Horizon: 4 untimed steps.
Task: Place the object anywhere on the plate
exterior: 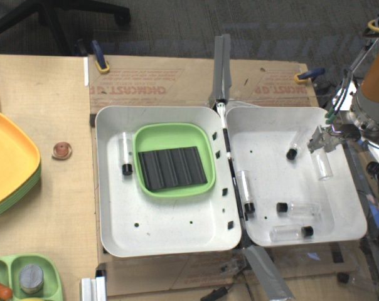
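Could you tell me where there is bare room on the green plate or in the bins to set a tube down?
The green plate offers only its rim strip around the dark ridged block. The left bin is bare below the plate. The right bin is free in its upper left; the tubes crowd its lower part, and the gripper hangs at its right.

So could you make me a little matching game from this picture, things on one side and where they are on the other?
Things:
1. green plate
2. dark ridged block
3. hand
4. small red disc

Places:
A. over the right bin
B. on the bench, left of both bins
C. in the left bin
D. lying on the plate

Pairs: 1-C, 2-D, 3-A, 4-B
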Each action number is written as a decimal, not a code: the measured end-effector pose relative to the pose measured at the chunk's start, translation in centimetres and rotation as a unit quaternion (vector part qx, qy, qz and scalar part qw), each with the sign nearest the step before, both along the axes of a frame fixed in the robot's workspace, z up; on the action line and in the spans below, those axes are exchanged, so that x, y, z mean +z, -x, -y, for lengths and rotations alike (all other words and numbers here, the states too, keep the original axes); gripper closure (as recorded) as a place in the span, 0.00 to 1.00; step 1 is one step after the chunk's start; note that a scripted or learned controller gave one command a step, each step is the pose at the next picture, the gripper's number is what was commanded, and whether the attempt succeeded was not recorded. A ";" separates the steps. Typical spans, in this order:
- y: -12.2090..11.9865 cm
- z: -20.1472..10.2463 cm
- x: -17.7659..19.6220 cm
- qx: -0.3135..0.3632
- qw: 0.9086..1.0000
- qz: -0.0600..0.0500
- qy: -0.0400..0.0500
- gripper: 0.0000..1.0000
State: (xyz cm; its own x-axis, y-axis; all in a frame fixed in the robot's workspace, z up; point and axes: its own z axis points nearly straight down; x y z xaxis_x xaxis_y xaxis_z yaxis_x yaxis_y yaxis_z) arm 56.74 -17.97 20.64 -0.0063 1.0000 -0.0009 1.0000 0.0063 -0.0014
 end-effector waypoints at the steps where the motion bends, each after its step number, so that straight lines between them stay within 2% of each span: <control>1: 0.0 0.0 0.0 0.000 1.000 0.000 0.000 0.00; 2: 4.4 4.1 0.4 -0.017 1.000 0.000 0.000 0.00; 3: 7.7 3.3 5.6 -0.105 0.994 0.000 0.000 0.00; 4: 8.5 2.5 6.6 -0.183 0.983 0.000 0.001 0.00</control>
